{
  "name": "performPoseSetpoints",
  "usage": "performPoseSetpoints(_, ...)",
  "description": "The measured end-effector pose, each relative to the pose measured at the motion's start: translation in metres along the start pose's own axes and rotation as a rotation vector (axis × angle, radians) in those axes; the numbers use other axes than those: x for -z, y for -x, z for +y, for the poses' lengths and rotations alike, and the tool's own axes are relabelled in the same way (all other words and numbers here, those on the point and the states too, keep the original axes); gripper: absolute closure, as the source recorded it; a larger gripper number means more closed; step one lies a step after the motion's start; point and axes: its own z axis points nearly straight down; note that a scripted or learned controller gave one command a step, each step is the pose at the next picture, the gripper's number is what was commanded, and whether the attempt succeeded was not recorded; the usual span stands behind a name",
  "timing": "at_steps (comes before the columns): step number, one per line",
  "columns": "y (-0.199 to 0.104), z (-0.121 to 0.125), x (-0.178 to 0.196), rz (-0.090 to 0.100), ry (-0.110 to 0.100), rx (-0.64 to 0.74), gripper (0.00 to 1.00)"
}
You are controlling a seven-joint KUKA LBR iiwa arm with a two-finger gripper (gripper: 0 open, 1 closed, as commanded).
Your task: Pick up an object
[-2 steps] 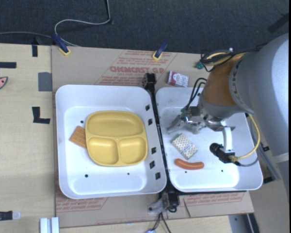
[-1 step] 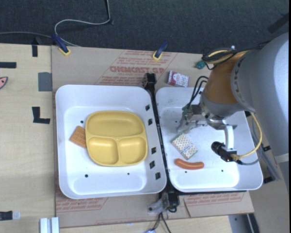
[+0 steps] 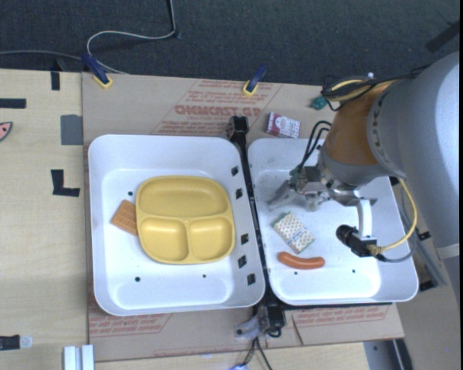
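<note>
In the right bin (image 3: 386, 284) lie a small patterned white packet (image 3: 294, 232) and, just below it, an orange-red sausage (image 3: 302, 261). My gripper (image 3: 284, 194) hangs low over the bin's upper left part, a little above and left of the packet, its metal fingers pointing left toward the bin divider. Nothing shows between the fingers, but the view is too small to judge their gap. The grey arm with its orange band (image 3: 355, 133) covers the bin's upper right part.
The left bin (image 3: 108, 284) holds a yellow sectioned tray (image 3: 187, 217) with a brown waffle-like piece (image 3: 125, 217) tucked at its left edge. A small dark red packet (image 3: 282, 125) lies on the cardboard behind the bins. A black cable end (image 3: 350, 237) hangs over the right bin.
</note>
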Motion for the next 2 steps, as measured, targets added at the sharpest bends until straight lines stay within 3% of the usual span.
performPoseSetpoints(1, -0.0004, -0.0001, 0.0092, 0.001, -0.001, 0.001, 1.00)
performPoseSetpoints(2, -0.0004, -0.0001, 0.0091, 0.001, -0.001, 0.000, 0.00)
